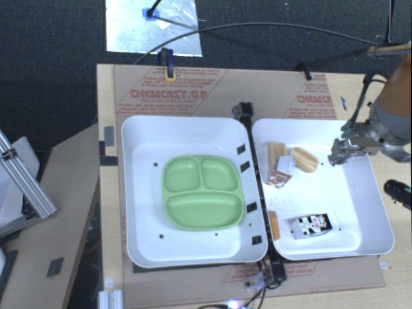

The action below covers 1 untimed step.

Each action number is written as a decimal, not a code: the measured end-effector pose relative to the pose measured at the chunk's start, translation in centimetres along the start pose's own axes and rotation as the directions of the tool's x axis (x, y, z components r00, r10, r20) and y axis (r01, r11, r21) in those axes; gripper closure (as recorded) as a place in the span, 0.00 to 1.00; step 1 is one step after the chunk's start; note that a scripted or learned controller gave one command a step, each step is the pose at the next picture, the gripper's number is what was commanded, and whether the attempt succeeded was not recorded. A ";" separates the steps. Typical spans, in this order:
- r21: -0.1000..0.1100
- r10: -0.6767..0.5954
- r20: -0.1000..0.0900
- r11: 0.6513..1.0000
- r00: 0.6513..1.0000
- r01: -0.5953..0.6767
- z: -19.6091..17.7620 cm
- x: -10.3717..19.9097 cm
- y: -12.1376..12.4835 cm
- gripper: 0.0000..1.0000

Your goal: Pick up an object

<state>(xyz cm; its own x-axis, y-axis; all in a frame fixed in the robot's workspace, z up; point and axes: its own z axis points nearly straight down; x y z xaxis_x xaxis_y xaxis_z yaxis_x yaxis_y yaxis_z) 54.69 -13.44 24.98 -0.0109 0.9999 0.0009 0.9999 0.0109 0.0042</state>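
The right bin (360, 192) holds several small objects: a tan bread-like roll (304, 159), a pale cylinder (276, 151), a small brown and white packet (280, 171), a thin orange stick (274, 224) and a white box with a black and red print (312, 224). My gripper (339, 153) hangs over the right part of this bin, just right of the roll and apart from it. Nothing shows between its fingers.
The left bin (138, 172) holds a green divided plate (203, 192). Black clips run along the seam between the bins. A cardboard sheet (193, 89) lies under both bins, with a clamp (168, 63) at its back edge. A metal frame (19, 179) stands at far left.
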 end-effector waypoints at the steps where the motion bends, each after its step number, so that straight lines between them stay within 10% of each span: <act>1: 0.000 0.001 0.000 1.000 1.000 -0.001 0.6 4.4 2.7 1.00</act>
<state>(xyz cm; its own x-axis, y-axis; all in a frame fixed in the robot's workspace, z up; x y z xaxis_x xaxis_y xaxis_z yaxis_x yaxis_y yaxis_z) 57.31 -9.01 24.40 -0.0100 0.9999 0.0007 0.9999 0.0100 0.0039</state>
